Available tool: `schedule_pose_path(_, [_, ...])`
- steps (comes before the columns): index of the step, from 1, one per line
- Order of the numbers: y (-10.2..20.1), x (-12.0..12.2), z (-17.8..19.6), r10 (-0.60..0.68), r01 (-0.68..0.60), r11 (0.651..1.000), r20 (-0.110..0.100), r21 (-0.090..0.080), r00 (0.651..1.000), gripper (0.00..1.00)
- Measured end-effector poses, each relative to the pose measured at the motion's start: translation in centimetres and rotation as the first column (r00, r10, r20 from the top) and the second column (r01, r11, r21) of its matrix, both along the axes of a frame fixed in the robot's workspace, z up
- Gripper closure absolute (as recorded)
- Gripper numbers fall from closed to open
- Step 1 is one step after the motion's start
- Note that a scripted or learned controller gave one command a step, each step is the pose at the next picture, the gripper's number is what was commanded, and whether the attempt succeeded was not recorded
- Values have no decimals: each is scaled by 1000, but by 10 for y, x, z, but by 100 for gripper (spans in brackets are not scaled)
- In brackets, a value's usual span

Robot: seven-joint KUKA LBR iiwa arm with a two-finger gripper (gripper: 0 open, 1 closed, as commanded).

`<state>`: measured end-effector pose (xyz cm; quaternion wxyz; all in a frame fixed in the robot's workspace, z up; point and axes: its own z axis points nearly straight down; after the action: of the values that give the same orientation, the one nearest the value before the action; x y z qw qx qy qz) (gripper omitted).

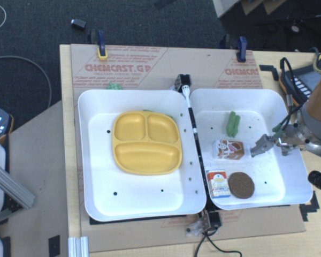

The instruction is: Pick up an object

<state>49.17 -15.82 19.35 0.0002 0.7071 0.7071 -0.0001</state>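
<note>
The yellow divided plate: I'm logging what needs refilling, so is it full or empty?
Empty. All three compartments of the yellow divided plate show bare yellow surface.

yellow divided plate point(147, 143), blue clamps point(101, 43)

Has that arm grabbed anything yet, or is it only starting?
Nothing looks picked up yet. The green piece, snack packet, small carton and brown disc all lie in the right bin, and the yellow plate sits in the left bin. The gripper is over the right bin beside the packet. The whole pick is left.
</note>
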Motion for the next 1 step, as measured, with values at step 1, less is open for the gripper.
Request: schedule_pose_path(1, [11,14,-114,0,0,1000,-4,3,1000,0])
